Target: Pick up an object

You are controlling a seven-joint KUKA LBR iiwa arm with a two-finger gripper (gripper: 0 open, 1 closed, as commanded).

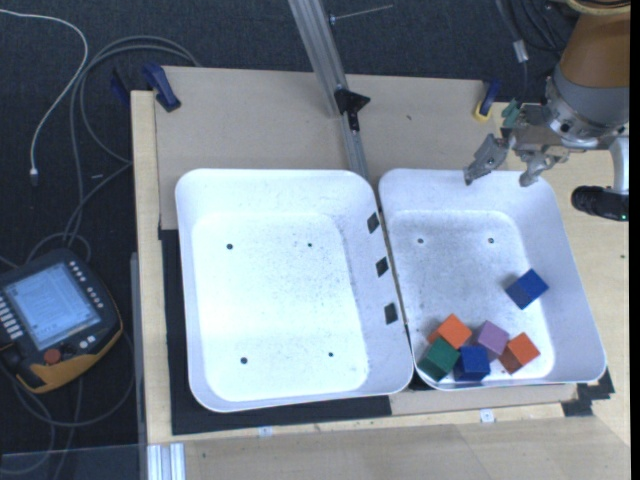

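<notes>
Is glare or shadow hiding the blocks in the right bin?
Camera view: even, soft light, no glare on the shallow white right bin; the lone blue cube is sharp; the near-corner cluster around the orange cube is shaded but its colours are readable; the open two-finger gripper is slightly soft.

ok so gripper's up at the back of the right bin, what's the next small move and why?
Probably bring the gripper forward and down toward the lone blue block. The gripper hangs over the right bin's far rim with its jaws spread and nothing between them, while that block sits apart from the cluster of blocks at the near edge, leaving room around it.
</notes>
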